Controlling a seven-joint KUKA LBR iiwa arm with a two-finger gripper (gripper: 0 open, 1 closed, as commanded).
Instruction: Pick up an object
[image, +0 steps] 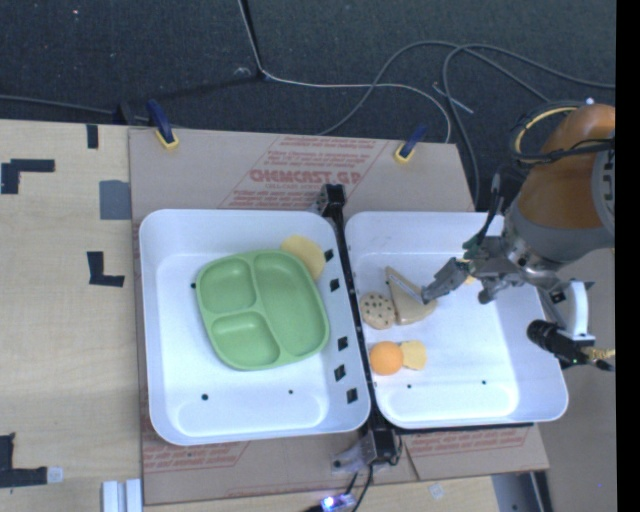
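A pale wooden bench (60, 330) is seen across the left and lower parts of the frame, marked with a few dark angular patches at its left side. A sheet of brown cardboard (300, 170) with red printing is laid over it in the middle and is held at its upper edge by two blue and yellow clamps (162, 128). Dark carpet-like floor (320, 50) is seen along the top of the frame, crossed by thin pale cables (400, 75).

Two shallow white bins are set side by side on the cardboard, touching along a line of black clips (340, 290). In the left bin (170, 400) a green divided tray (262, 308) is laid, with a pale yellow object (306, 252) just beside its upper right corner.

In the right bin (520, 395), toward its left half, a round speckled cookie-like piece (376, 310) is found touching a tan wedge-shaped piece (408, 298). Below them an orange ball (386, 358) lies beside a small yellow piece (413, 354).

The grey arm with its orange band (565, 175) is seen entering from the right edge of the frame. The tool (436, 290) is lowered into the right bin at the right edge of the tan wedge. Whether its fingers are apart or together cannot be told.
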